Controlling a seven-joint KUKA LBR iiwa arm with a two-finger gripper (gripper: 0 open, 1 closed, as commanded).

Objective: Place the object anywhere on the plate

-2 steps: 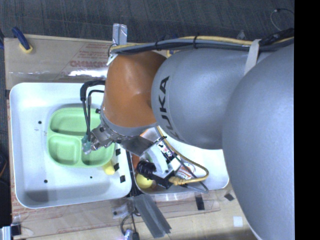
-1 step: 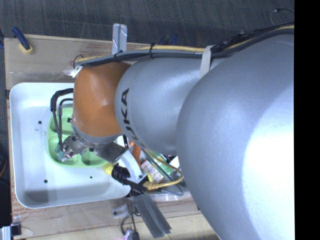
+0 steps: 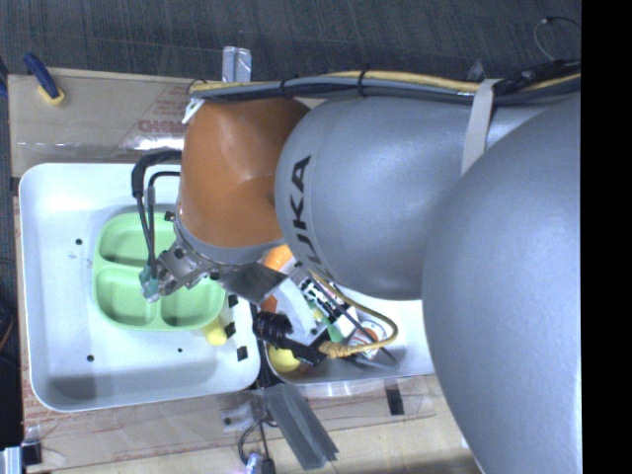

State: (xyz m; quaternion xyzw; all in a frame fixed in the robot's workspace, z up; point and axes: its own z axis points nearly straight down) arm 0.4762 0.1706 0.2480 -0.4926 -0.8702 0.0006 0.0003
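Note:
A light green divided plate (image 3: 126, 270) lies in the left white bin (image 3: 59, 265). My gripper (image 3: 152, 284) hangs over the plate's middle, just below the orange band (image 3: 232, 171) of the arm. A small greyish-teal bit shows at the gripper's tip; I cannot make out what it is. A small yellow object (image 3: 214, 336) lies on the bin floor just off the plate's lower right rim. The arm hides the plate's right side.
The arm's big grey body covers most of the right bin (image 3: 346, 388). Beneath it show a yellow object (image 3: 282, 359), an orange one (image 3: 279, 258) and some wires (image 3: 360, 339). Black cables (image 3: 146, 181) run along the wrist.

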